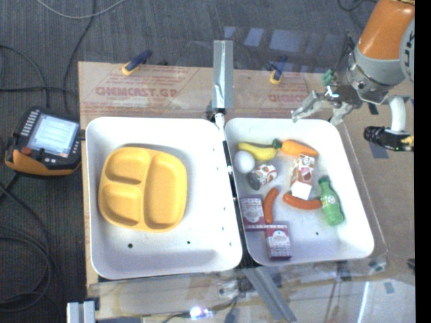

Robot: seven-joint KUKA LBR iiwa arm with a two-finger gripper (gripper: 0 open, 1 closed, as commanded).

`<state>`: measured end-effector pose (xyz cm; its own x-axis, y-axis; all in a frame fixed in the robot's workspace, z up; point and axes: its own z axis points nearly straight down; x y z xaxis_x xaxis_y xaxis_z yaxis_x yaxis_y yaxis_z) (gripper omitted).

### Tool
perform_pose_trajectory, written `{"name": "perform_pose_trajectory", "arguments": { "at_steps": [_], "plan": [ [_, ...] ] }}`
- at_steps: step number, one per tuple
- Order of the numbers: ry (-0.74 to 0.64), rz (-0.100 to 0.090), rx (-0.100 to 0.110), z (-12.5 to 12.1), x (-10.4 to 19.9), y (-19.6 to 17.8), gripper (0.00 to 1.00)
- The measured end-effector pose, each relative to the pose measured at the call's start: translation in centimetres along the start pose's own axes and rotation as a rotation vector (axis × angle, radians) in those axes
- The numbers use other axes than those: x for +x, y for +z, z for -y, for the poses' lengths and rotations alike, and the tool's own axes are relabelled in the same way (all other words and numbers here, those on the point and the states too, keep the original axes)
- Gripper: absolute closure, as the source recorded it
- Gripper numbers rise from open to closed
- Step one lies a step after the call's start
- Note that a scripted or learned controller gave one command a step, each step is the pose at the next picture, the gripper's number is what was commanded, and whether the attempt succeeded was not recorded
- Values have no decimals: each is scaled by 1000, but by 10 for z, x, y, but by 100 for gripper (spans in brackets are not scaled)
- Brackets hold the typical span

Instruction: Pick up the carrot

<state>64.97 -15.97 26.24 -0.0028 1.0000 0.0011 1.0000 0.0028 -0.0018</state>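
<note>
The carrot (298, 147) is orange with a small green top and lies in the right bin (350, 237), near its far edge and beside a banana (258, 151). My gripper (314, 115) hovers above the bin's far rim, a little beyond and to the right of the carrot. It is open, fingers spread wide, with nothing between them.
The right bin also holds a white egg (244, 160), a small can (262, 175), a carton (304, 170), two sausages (271, 205), a green bottle (330, 201) and two small boxes (278, 241). A yellow divided plate (143, 187) lies in the left bin (101, 247). A teach pendant (44, 142) sits off the bench's left.
</note>
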Motion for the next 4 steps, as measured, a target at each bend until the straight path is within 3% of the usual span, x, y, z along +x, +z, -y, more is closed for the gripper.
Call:
{"name": "perform_pose_trajectory", "arguments": {
  "at_steps": [1,2,3,4],
  "plan": [
    [103,4,1,18,-3,95,0],
    [-9,6,0,-14,-16,169,0],
    [-10,9,2,-14,-16,160,100],
    [-178,1,0,52,51,75,100]
  ]
}}
